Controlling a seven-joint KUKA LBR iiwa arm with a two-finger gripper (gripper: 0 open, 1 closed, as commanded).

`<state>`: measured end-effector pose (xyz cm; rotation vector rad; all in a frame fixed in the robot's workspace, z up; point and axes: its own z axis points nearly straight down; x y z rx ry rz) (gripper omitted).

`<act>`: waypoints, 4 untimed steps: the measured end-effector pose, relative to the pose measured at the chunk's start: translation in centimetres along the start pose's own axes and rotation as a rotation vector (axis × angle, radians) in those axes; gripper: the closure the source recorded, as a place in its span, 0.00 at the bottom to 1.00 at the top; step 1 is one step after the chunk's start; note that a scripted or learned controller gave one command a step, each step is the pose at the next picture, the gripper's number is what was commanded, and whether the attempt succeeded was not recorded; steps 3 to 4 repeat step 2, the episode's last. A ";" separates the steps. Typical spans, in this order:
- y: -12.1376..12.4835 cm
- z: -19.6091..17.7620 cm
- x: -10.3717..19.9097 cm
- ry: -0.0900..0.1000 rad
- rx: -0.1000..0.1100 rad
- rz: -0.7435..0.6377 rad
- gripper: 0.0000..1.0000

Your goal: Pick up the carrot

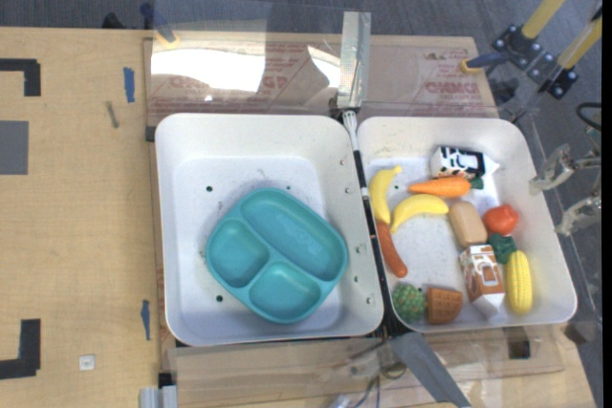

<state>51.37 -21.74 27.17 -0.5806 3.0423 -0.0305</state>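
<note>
Right, starting on your left: the left shallow white plastic bin [182, 205] holds a teal plastic plate with three compartments [277, 253], sitting towards the near side.

Cross the divide into the right shallow white plastic bin [545, 196] and it gets crowded. Against its left wall you've got a curved yellow toy banana [382, 191], with a slim red-orange stick-shaped piece [390, 248] below it; possibly a chilli, the view's too soft to call. In the near corner sit a knobbly green toy vegetable [409, 301] and a brown ridged toy piece [443, 304], side by side.

Now your target: the orange tapered toy carrot [442, 187] lies crosswise in the far half of the right bin, just above a second yellow toy banana [419, 208] and right up against a black-and-white patterned toy [461, 161] behind it.

Moving on right, a tan rounded toy loaf [467, 223], a small white-and-orange toy carton [483, 277], a red toy tomato [500, 220], and a yellow toy corn cob [518, 282] by the right wall.

As for the gripper, you can't tell from this view whether it's wide, narrow or holding anything.
</note>
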 end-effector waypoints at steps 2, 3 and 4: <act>-0.2 -2.3 -0.5 -0.015 0.012 0.001 1.00; -0.2 -2.3 -0.5 -0.015 0.012 0.001 1.00; -0.2 -2.3 -0.5 -0.015 0.012 0.001 1.00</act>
